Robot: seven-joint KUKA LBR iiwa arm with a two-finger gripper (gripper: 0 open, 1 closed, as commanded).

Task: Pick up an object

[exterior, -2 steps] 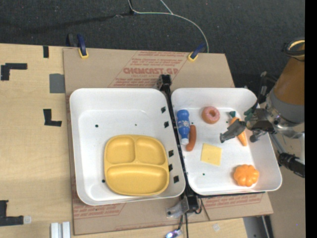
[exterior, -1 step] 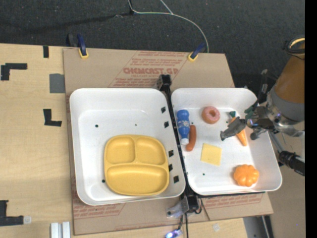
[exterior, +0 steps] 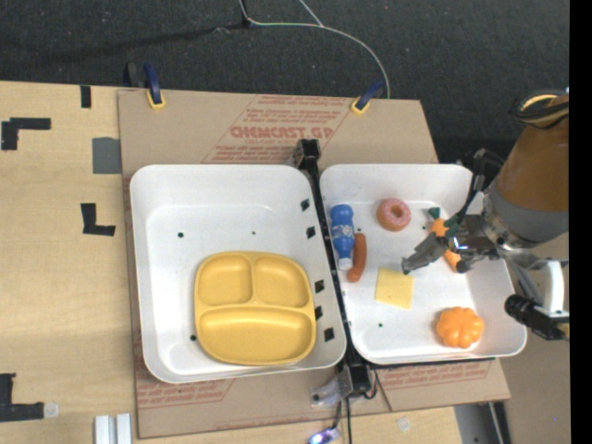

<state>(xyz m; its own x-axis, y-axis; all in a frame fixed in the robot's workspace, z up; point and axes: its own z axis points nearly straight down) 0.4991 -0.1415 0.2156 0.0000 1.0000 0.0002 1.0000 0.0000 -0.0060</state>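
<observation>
The right bin holds a blue bottle, a pink donut, a red-brown sausage, a yellow cheese slice, an orange pumpkin and a small orange carrot-like piece. My gripper hangs low over the right side of this bin, open, with one dark finger slanting toward the cheese slice. The orange piece lies in the gap between the fingers, partly hidden by the wrist; I cannot tell whether they touch it.
The left bin holds a yellow divided plate. A black divider runs between the bins. Both bins rest on a cardboard sheet clamped at its far edge. The arm's grey and orange body stands over the right bin's right rim.
</observation>
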